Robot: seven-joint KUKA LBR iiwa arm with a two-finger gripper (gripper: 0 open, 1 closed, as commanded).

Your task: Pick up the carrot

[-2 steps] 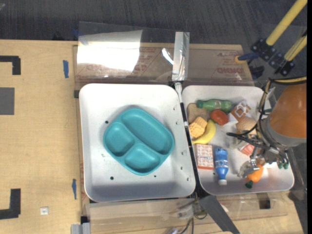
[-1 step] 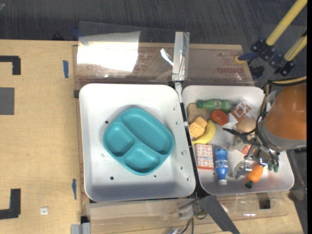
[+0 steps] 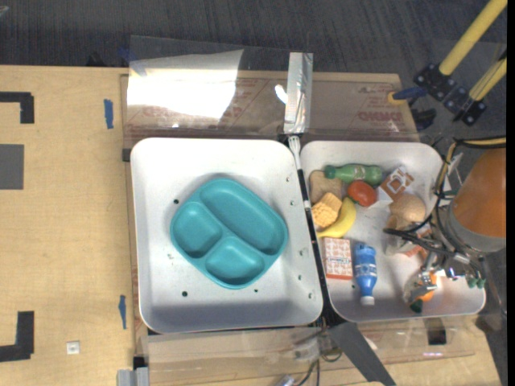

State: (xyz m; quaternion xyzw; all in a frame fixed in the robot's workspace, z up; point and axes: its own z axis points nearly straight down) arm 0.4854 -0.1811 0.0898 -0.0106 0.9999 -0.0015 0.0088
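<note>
Right bin (image 3: 346, 308), near edge first: carrot (image 3: 424, 293) at about 5 o'clock in the bin, orange with a green tip, small, partly under the gripper hardware. Gripper (image 3: 435, 277) sits right over it amid dark cables; cannot tell how its tips stand or whether anything is held. Blue bottle (image 3: 365, 273) at 6 o'clock, upright along the bin, just beside a red-and-white carton (image 3: 338, 257) to its 9 o'clock. Banana (image 3: 344, 219) and waffle-like cracker (image 3: 325, 211) near centre-left. Brown egg-like thing (image 3: 407, 209) at 3 o'clock, near the arm (image 3: 481, 199). Tomato (image 3: 363, 192) further back, green bottle (image 3: 354, 172) at 12 o'clock. Left bin (image 3: 153, 215) holds a teal divided plate (image 3: 228, 230).
</note>
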